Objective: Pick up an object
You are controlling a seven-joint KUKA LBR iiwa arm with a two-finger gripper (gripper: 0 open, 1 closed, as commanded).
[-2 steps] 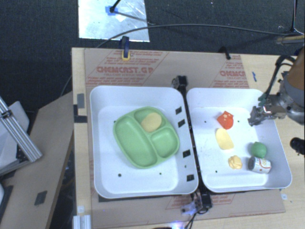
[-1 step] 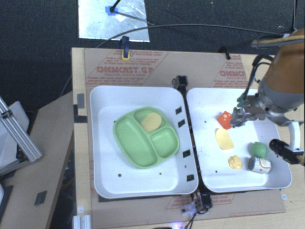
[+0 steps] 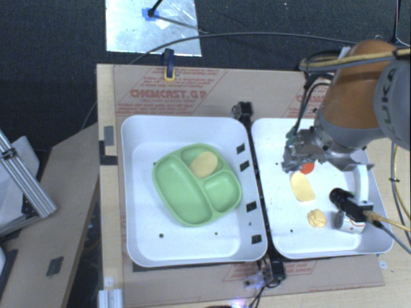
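L bin [image 3: 142, 226] holds a green divided plate [image 3: 183, 201], lying flat near the bin's centre. A pale yellow oval item [image 3: 205, 164] sits in the plate's upper compartment; the ridges cup it, so it likely won't roll, but they'd also crowd a grasp. The other compartments look bare.

R bin [image 3: 275, 231] has the loose objs, all on flat floor w/ room around them, so prob. easier targets. The gripper [image 3: 297, 158] hangs low over the bin's upper middle, pointing down. A small red-orange piece [image 3: 308, 168] peeks out at its lower R edge, touching or just under it; can't tell which, and can't tell whether the gripper is released or clenched, since its own body hides the tip. Judging by position, that piece is the likely pick.

A yellow wedge [image 3: 302, 187] lies just below, near but apart. A small yellow lump [image 3: 316, 218] sits further down toward the front wall. The arm [image 3: 356, 101] comes in from the R, leaning over the bin's far side.
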